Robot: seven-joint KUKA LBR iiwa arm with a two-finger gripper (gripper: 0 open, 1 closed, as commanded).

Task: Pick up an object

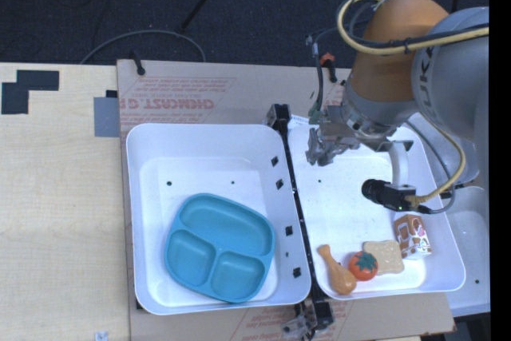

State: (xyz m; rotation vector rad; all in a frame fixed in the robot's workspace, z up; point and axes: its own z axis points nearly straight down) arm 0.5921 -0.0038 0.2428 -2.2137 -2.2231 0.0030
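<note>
Objects for picking lie along the near edge of the right bin (451, 271). Going left to right: the left bin (144, 172) holds a blue divided plate (219, 246); the gripper (322, 149) hangs over the right bin's far left part, its claw state impossible to tell; then a drumstick (338, 270), tomato (362, 265), toast (385, 256) and small carton (412, 235).
</note>
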